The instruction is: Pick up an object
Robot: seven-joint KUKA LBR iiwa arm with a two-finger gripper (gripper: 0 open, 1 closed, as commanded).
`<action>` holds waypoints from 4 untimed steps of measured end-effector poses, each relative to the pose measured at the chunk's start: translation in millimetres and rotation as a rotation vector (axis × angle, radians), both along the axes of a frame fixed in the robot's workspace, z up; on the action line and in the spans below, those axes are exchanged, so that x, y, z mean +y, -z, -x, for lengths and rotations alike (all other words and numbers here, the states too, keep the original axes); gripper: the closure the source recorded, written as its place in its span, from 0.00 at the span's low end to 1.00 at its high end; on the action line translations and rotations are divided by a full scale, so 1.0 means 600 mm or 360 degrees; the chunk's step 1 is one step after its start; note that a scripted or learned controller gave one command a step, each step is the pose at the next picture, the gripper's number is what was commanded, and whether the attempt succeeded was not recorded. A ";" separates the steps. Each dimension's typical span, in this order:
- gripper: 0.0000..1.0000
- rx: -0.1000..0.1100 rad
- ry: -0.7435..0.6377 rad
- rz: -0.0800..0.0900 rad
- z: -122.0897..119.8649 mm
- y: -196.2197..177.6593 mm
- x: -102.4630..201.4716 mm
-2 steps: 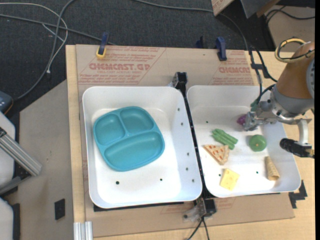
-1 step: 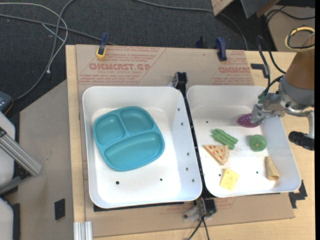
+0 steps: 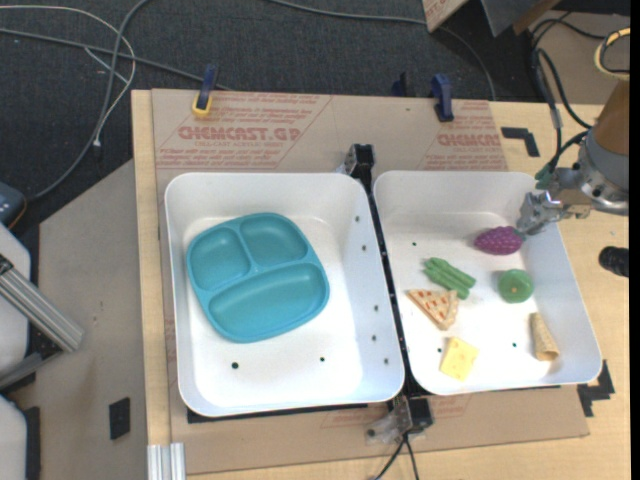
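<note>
The gripper is parked just right of the purple grapes, likely for grabbing; nothing is held; its opening cannot be told.

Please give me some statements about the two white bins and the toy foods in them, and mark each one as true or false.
1. The teal plastic divided plate lies in the left white bin. True.
2. The purple toy grape bunch lies in the left bin. False: it lies in the right white bin, near its far right corner.
3. The pincer is at the far right part of the right bin, close beside the grapes. True.
4. The yellow cheese wedge rests on the teal plate. False: it lies on the floor of the right bin, near its front edge.
5. The green bean pods lie next to the triangular pizza slice. True.
</note>
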State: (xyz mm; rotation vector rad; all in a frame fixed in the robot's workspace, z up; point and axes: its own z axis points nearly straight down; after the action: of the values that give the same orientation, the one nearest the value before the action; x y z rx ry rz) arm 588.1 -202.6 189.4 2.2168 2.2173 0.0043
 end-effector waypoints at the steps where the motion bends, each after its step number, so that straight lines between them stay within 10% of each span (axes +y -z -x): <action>1: 1.00 0.0003 -0.0001 -0.0001 -0.002 -0.044 -0.001; 4: 1.00 0.0015 -0.0010 -0.0010 0.001 -0.043 0.294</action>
State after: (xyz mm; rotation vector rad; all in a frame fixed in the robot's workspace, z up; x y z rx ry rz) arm 587.5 -25.9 215.1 2.2173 2.2322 0.0009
